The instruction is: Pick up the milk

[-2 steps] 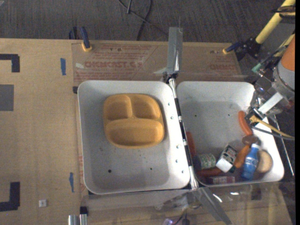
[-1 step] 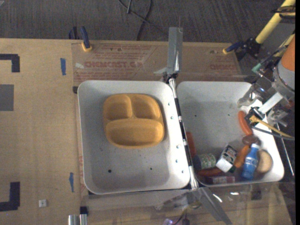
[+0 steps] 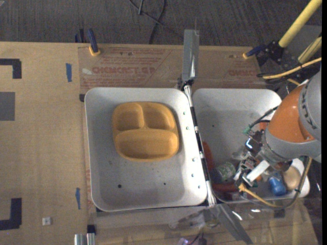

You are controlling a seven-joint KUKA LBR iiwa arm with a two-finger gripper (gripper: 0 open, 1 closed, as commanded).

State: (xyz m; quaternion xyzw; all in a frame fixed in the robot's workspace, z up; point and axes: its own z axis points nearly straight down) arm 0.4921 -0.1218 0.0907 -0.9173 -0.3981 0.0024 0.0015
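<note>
A yellow divided tray [image 3: 145, 130] is seen upside down in the left bin [image 3: 97, 152]. In the right bin [image 3: 225, 106], a green can [image 3: 224, 170] and a blue object [image 3: 277, 186] are seen near the front.

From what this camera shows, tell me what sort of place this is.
Probably a robotics lab test bench: two white bins sit on clamped cardboard sheeting, a grey-and-orange arm reaches into the right one, and cables trail across the floor.
</note>
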